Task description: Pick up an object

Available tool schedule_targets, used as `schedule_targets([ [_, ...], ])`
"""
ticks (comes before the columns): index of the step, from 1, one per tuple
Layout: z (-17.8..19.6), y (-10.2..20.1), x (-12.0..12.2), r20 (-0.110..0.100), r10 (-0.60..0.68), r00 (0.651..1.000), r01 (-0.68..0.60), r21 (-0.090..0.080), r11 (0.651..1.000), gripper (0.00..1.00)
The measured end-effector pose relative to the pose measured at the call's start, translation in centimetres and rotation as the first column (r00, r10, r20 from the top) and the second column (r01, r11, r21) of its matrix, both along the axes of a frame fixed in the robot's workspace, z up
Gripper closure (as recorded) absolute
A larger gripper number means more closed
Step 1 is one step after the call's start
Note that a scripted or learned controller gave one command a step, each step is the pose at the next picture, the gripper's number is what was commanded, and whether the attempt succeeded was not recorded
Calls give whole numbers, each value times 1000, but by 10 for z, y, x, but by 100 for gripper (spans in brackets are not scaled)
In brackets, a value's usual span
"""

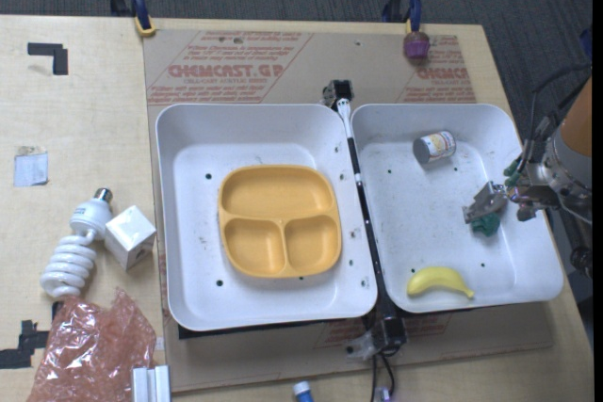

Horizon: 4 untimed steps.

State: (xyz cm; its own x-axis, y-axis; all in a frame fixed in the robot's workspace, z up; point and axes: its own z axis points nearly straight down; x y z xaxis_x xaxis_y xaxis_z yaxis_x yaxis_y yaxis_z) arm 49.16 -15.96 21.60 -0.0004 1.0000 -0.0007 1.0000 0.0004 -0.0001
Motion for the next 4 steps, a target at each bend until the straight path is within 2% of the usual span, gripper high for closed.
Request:
schedule_targets([
  [1,-124,54,-4,-1,-2,1000,2,1,1000,0],
  [2,-114,53,-3,2,-4,1000,4,1,1000,100],
  [3,-23,117,29,2,0,1000,0,0,1000,100],
  [4,-23,117,29,2,0,1000,0,0,1000,0],
])
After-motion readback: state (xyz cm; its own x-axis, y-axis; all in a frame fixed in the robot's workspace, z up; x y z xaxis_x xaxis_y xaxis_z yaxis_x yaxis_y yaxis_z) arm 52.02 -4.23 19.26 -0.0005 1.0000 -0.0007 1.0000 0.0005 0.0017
